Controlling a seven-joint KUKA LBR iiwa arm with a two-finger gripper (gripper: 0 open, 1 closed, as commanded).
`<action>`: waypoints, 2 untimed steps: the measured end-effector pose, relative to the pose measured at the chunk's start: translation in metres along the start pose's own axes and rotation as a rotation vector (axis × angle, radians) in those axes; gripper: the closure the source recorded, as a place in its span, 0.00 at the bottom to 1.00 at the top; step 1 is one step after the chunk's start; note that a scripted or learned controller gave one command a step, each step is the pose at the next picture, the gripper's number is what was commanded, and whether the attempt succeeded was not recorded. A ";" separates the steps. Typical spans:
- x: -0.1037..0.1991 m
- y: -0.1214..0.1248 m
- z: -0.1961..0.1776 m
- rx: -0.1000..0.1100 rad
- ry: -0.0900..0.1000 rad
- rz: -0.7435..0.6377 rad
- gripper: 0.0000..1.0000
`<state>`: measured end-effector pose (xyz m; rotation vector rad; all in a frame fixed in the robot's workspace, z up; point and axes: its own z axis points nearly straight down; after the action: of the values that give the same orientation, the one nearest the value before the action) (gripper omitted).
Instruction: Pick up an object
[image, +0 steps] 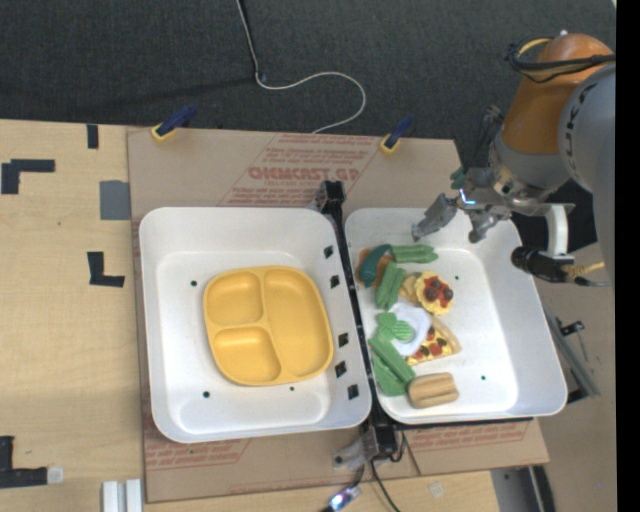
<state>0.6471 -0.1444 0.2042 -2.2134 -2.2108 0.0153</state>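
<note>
My gripper (458, 218) hangs over the back edge of the right bin (520, 330), fingers spread open with nothing between them. Below and left of it, in that bin, lies a cluster of toy food: a green bean pod (413, 254), a teal piece (371, 263), a green pickle (389, 285), a tart with red berries (434, 291), a white-and-green item (404, 327), a pizza slice (436, 346), another green pod (389, 364) and a bread roll (432, 389). The gripper stands apart from all of them.
The left bin (170, 300) holds a yellow divided plate (268, 325). Black clips line the seam between the bins. A white cable (300, 80) runs across the dark floor behind the cardboard base. The arm's orange band (545, 90) is at upper right.
</note>
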 end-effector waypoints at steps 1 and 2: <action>0.000 0.003 -0.010 -0.014 -0.002 -0.003 0.00; 0.003 0.008 0.035 -0.012 -0.003 -0.004 0.00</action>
<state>0.6541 -0.1416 0.1692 -2.2160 -2.2232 0.0063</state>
